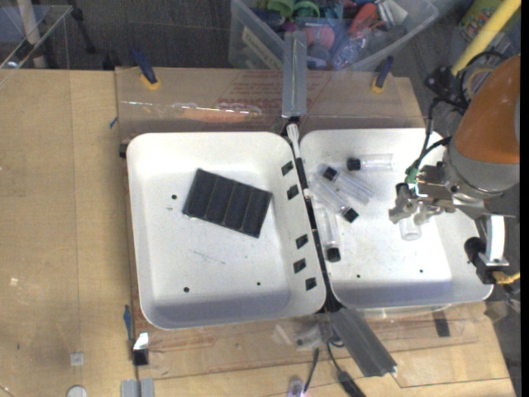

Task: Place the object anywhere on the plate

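- You have the wooden counter [58, 222] under everything, carrying two shallow white bins side by side, with a grey divider rail [307, 213] running between them.
- Your left bin [157, 296] holds the plate [227, 203], a dark rectangular slab with ridges across it, lying flat and turned at a slant in the bin's upper middle area.
- Your right bin [388, 284] holds the loose items and the working end of the arm.
- The arm [492, 131] comes in from the right, grey with its orange band showing at the upper right, over the right bin's right side.
- The jaws [411, 219] point down over the right bin, right of its middle; a small clear object [410, 231] sits between them, so you are looking at jaws closed on it, though the item is pale and hard to make out against the white bin.
- Several clear tubes with black caps [351, 190] lie scattered in the right bin's left half, near the divider, well apart from the jaws.
- One more tube [331, 240] lies along the divider, its black cap toward the near edge.
- A clear tub of coloured items [331, 11] stands beyond the bins, at the top.
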`<state>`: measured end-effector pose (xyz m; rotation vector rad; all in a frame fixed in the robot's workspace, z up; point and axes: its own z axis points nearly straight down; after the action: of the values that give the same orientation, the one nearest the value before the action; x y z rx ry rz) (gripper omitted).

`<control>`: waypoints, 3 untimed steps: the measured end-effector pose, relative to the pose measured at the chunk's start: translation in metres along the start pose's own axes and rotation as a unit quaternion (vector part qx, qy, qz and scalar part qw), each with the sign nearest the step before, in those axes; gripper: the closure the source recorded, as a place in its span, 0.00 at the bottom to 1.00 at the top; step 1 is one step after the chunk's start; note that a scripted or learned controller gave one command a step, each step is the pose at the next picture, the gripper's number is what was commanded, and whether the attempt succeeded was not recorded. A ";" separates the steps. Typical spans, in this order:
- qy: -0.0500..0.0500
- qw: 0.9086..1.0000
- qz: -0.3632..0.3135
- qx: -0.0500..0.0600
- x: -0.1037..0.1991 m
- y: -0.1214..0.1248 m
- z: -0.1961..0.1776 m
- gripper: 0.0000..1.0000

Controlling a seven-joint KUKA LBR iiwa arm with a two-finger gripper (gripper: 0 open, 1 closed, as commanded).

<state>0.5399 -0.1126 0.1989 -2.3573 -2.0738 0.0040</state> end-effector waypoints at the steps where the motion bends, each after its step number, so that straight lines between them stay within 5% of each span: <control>1: 0.001 0.996 0.087 0.001 -0.002 -0.061 -0.025 1.00; 2: 0.001 0.998 0.059 0.001 -0.010 -0.061 0.070 1.00; 3: 0.000 0.999 0.034 -0.004 0.004 -0.024 0.109 1.00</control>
<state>0.5159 -0.1056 0.0898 -2.4301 -1.9970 -0.0050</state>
